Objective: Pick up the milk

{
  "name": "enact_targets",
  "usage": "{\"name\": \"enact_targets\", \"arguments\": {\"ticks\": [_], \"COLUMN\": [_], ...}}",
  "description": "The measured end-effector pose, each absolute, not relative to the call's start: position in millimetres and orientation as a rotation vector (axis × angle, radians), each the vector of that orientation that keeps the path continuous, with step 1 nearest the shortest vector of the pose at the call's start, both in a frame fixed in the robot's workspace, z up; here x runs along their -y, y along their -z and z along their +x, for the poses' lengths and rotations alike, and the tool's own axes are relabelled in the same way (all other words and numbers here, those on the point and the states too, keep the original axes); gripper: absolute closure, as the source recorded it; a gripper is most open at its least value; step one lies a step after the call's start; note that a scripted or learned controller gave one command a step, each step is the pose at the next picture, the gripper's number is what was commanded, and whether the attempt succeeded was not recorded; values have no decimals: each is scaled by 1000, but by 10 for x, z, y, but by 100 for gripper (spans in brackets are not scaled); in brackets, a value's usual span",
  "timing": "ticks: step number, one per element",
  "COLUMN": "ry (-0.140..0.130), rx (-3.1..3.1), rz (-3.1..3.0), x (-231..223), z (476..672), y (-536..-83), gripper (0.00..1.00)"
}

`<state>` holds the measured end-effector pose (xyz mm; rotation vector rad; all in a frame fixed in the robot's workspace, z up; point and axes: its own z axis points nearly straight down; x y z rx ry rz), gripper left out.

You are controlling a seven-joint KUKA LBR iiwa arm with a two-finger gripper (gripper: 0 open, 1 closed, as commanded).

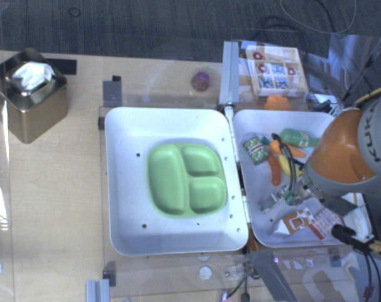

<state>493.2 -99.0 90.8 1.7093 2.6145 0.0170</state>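
Looking down at a slant on a pale wooden bench (52,187), the view shows two shallow white bins side by side. The left bin (124,231) holds a light green divided plate (187,180) with three compartments, lying near its middle. The right bin (266,231) holds a scatter of small items. Near its upper left lies a small green and white carton with red marks, most likely the milk (256,149), tilted on its side. Just beside it to the right are an orange carrot-like piece (275,162) and a yellow banana-like piece (283,164), and above those a green bottle-like item (298,137) lies on its side. Toward the bin's lower edge a flat orange and white packet (302,222) rests on the floor. The grey arm with its orange band (341,156) reaches in from the right, and its gripper (285,197) hangs low over the middle of the right bin, below the milk and apart from it. Whether its fingers are spread or closed cannot be told. A brass-coloured tissue box (30,102) stands at the bench's far left, and a printed card box (272,71) sits beyond the right bin.
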Motion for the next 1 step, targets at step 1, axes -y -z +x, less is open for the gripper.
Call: {"name": "enact_targets", "arguments": {"ticks": [1], "ry": [-5], "rx": [-2618], "rz": [1722], "x": [1397], "z": [4893], "y": [-1188], "gripper": [0]}}
